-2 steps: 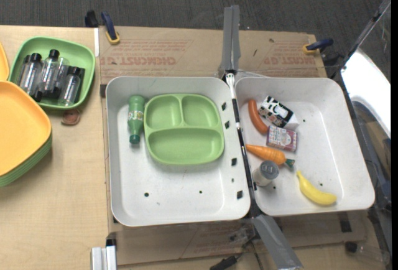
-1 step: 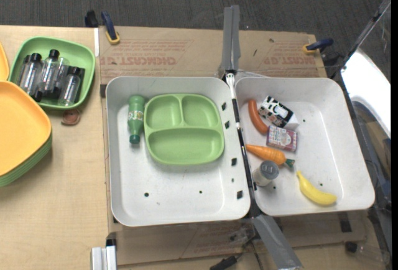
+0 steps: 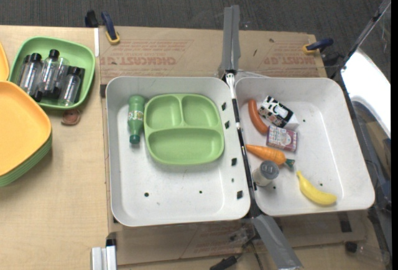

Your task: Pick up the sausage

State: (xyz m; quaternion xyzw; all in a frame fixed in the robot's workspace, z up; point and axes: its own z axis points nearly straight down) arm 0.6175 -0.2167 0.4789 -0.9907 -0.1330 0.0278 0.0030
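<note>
The sausage (image 3: 257,116) is a reddish-orange link lying at a slant in the upper left part of the right bin (image 3: 339,138), close to the divider between the bins. A black-and-white toy cow (image 3: 276,111) touches its right side. A pink packet (image 3: 282,137) lies just below the sausage's lower end.
The right bin also holds a carrot (image 3: 266,153), a small grey can (image 3: 268,172) and a banana (image 3: 316,190). In the left bin (image 3: 174,197) lie a green divided plate (image 3: 184,128) and a green bottle (image 3: 135,117). A green tray of bottles (image 3: 53,73) and orange plates (image 3: 18,132) sit far left.
</note>
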